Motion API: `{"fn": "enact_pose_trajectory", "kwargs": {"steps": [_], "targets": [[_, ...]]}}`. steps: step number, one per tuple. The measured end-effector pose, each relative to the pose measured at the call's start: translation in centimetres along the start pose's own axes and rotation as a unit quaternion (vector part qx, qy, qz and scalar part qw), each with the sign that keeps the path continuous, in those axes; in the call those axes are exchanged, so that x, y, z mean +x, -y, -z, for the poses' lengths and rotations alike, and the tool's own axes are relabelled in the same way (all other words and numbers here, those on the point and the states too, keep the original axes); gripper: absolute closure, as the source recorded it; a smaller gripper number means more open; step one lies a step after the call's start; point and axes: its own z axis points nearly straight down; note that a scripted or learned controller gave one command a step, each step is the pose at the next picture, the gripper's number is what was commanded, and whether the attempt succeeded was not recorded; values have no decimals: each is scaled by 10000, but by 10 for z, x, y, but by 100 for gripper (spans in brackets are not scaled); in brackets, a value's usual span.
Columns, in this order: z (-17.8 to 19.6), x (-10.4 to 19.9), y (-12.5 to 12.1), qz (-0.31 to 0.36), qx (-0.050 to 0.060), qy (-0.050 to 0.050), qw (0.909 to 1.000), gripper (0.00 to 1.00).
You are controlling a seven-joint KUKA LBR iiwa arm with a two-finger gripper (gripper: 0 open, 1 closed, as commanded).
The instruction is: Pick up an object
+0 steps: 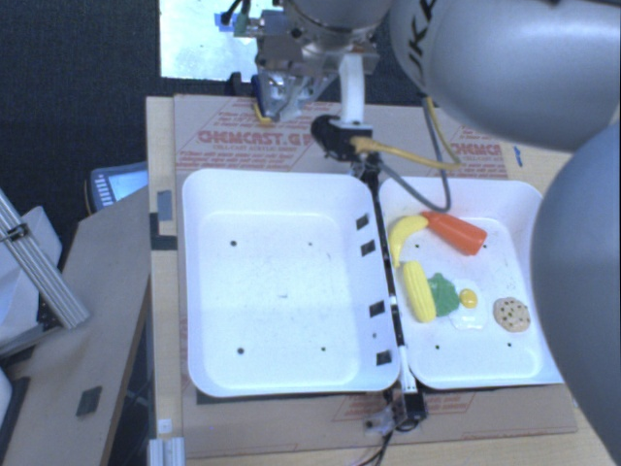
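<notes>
My gripper (275,100) hangs high behind the left bin (281,289), over the cardboard at the back of the bench. A small yellow speck shows at its tip; what it is cannot be made out. The right bin (529,202) holds a yellow banana (406,233), an orange carrot (456,231), a corn cob (418,290), a green leafy piece (445,294), a fried egg (467,306) and a cookie (510,314). All of them lie well to the right of and nearer than the gripper.
The grey arm fills the top right and hangs over the right bin's far side. A cable (427,163) droops from the wrist across the divider between the bins. A tablet (114,184) and a metal rail (39,270) lie at the left.
</notes>
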Motion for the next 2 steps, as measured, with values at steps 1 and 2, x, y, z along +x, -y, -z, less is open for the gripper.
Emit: {"fn": "enact_pose_trajectory", "kwargs": {"steps": [1, 2], "targets": [[-73, 1, -2, 5, 63, 16, 10000, 100], [12, 1, -32, 22, -16, -12, 10000, 100]]}}
